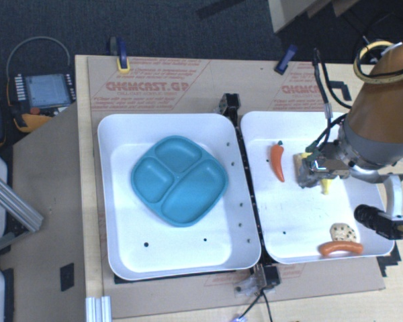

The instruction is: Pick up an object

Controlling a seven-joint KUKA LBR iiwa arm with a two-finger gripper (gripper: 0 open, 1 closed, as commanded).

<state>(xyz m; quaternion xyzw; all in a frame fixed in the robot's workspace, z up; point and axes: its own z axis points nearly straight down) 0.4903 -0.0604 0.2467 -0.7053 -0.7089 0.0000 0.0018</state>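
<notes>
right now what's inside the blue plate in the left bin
Nothing shows in the blue divided plate; all three compartments look bare. The plate itself hides the left bin floor beneath it, so anything under it cannot be seen.

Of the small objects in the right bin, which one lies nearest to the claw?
The orange carrot, lying just left of the claw. The cookie and the sausage sit together much farther away, near the bin's front edge.

Bright, even overhead light; white bins slightly washed out; shadows soft; mild blur.
</notes>
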